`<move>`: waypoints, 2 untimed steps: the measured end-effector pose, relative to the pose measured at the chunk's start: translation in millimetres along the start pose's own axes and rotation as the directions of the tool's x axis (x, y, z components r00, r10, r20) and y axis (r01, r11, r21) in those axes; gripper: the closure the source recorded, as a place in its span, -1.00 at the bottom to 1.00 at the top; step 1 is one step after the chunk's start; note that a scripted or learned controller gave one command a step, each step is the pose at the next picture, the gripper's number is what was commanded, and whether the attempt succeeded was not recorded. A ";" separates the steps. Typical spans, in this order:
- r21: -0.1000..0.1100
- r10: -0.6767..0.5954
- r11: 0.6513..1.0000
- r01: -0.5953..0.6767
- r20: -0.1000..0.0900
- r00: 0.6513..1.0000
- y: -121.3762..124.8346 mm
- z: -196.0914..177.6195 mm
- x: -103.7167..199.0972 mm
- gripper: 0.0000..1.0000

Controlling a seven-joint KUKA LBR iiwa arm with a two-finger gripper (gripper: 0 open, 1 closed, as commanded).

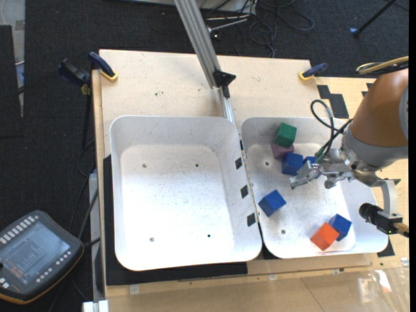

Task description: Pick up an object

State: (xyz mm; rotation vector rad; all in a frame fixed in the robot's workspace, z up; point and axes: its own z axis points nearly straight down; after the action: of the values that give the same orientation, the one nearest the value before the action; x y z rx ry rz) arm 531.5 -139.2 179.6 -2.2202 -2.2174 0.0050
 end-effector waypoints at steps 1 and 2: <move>0.000 0.000 1.000 0.000 0.000 1.000 -2.3 44.5 -4.3 -1.00; -0.005 -0.001 1.000 0.001 0.002 1.000 -2.0 85.9 -4.4 -1.00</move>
State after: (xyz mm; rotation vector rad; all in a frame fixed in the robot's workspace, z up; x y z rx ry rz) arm 529.1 -143.5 93.6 -2.2225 -2.2214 0.0016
